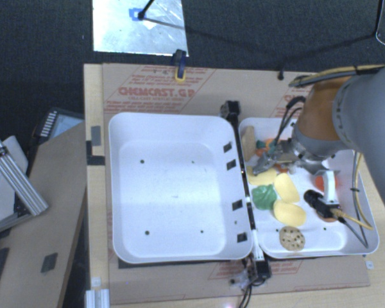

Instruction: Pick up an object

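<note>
The yellow toy [286,187] lies in the right bin [354,246] beside a green toy [264,197] and a cookie [291,238]; the gripper [264,165] hangs low over them, probably to grab one; I cannot tell its state.

Two bins are being borne side by side on the bench [154,88]. Objects are being held in the right bin [356,242]: a cookie [291,238] nearest the camera, a lemon [289,213] behind it, leafy greens [264,197] to the lemon's left. The left bin [173,124] is lying beside them.
</note>
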Available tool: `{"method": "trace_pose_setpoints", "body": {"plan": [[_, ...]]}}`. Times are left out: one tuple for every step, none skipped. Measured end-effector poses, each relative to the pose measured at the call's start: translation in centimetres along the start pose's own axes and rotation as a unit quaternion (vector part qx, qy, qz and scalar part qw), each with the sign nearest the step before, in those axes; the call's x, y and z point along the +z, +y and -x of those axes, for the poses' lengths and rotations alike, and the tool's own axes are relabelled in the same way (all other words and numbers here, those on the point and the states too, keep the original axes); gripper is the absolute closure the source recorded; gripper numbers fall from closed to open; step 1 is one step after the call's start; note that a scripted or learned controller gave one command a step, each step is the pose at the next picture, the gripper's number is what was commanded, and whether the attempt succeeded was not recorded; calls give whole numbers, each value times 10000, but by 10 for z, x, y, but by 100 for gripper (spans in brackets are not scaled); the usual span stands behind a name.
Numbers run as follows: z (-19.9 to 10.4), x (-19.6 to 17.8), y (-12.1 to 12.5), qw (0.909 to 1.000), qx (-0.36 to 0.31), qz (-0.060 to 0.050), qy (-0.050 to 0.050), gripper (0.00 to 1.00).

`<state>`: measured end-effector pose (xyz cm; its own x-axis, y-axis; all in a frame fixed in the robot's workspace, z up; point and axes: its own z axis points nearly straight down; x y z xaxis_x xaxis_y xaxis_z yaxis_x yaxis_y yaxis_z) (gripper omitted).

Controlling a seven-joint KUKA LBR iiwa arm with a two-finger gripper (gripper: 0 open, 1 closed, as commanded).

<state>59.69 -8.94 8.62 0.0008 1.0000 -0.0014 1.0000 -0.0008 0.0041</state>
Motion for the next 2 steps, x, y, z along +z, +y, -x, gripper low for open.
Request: {"method": "trace_pose_setpoints", "body": {"plan": [[0, -11, 2, 10000, -11, 9, 3, 100], [-3, 2, -52, 10000, -4, -26, 10, 100]]}}
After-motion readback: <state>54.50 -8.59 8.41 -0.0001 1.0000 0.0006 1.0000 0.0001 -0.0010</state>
